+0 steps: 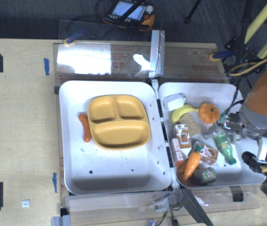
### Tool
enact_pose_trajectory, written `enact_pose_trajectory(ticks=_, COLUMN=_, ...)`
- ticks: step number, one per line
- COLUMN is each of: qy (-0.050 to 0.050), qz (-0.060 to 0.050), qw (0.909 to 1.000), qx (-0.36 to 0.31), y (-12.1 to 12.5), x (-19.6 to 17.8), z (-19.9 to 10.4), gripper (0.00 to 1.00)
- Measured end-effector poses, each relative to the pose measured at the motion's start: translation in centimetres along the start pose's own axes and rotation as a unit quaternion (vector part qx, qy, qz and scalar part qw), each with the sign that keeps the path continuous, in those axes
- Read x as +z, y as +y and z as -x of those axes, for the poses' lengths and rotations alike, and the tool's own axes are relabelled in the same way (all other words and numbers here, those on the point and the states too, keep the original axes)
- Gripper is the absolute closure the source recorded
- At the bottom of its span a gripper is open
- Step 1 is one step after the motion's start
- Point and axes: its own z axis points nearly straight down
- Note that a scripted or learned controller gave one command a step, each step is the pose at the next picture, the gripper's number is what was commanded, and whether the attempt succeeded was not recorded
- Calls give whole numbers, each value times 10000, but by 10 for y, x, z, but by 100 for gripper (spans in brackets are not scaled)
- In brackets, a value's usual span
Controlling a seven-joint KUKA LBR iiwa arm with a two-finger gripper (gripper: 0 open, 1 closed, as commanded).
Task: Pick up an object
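Gripper (227,126) over green bottle (224,147), finger state unclear; light, slick, rolls — grasp across mid-body.

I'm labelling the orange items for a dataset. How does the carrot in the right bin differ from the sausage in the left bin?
The carrot tapers, has a green top and lies slanted among other items; the sausage is even, darker red-orange, and lies lengthwise beside the yellow tray. The carrot looks thicker. Both are elongated toy foods.

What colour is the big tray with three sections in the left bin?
The tray is yellow, seen best in the camera view.
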Motion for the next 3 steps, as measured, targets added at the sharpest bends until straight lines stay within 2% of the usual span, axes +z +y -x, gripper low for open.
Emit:
enact_pose_trajectory(ticks=1, qy=-26, qz=-42, qw=9998, qx=176, y=-13, x=-32, z=12, gripper=0)
enact_pose_trajectory(ticks=2, qy=-26, qz=-8, qw=9999, qx=98, y=-29, x=1, z=-1, gripper=0)
enact_pose_trajectory(ticks=3, qy=-27, qz=-10, qw=9999, qx=101, y=-28, x=-7, z=0, gripper=100)
